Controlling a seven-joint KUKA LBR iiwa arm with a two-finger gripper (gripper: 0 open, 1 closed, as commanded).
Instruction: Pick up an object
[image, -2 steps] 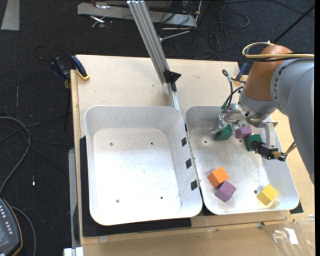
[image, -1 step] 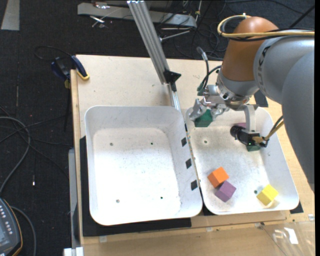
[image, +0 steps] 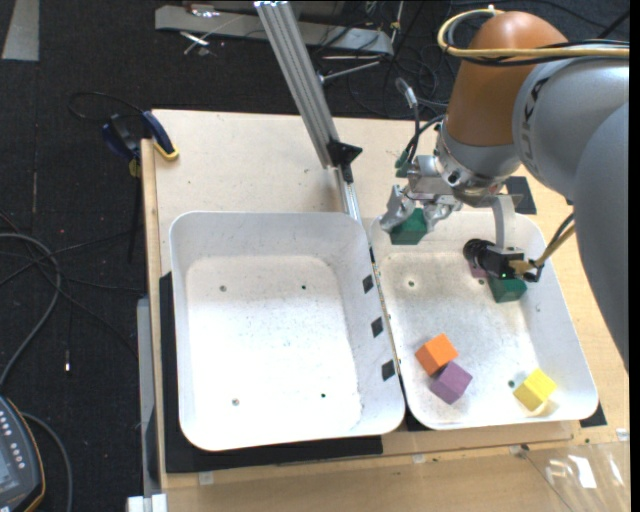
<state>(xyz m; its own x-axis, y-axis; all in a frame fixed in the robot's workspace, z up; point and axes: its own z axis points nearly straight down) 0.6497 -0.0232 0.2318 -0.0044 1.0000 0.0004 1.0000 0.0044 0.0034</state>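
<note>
The hand, upper centre of the frame above the right bin, grips a green block between its closed fingers, lifted clear for carrying.

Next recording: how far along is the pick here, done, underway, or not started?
Underway, apparently near done. The end effector has a green block between its fingers, above the right bin's far left corner. Left: confirming the hold. The orange cube, purple cube, yellow cube and another green block lie in that bin.
</note>
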